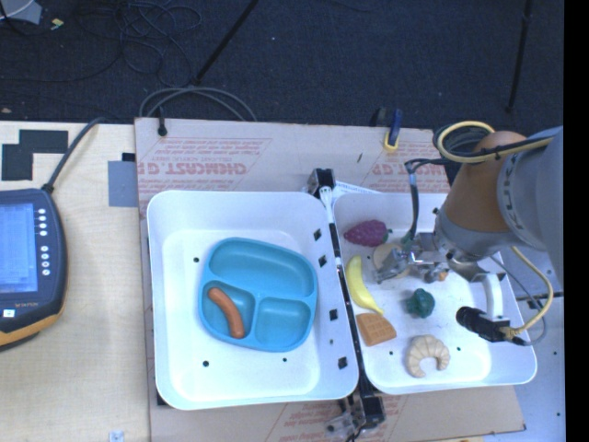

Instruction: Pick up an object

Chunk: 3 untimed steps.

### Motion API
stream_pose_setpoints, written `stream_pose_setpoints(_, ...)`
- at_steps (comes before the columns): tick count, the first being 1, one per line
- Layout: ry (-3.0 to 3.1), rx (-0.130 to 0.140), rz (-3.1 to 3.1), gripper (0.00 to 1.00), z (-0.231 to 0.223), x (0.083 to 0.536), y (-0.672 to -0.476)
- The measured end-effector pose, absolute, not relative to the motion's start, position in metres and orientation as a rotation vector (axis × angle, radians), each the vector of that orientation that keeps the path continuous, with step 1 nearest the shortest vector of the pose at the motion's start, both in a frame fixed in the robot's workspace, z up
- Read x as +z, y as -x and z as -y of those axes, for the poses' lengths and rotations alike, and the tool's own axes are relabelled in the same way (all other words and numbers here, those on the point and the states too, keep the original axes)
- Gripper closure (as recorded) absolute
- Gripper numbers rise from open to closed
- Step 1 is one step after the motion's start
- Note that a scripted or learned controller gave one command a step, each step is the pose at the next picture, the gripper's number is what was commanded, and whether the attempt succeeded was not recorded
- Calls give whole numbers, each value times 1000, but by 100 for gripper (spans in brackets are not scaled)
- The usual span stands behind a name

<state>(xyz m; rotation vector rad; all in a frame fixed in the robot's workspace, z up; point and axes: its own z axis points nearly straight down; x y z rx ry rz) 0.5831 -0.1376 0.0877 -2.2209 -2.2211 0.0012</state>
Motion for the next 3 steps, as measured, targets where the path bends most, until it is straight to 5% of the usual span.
stream_pose_setpoints(1, 2218, 6, 2215, 0, 134, 87, -508)
stream_pose_setpoints(2, 2227, 1, 2213, 100, 137, 99, -511)
stream_pose_setpoints(3, 2216, -6, 2230, 100, 72, 192, -531)
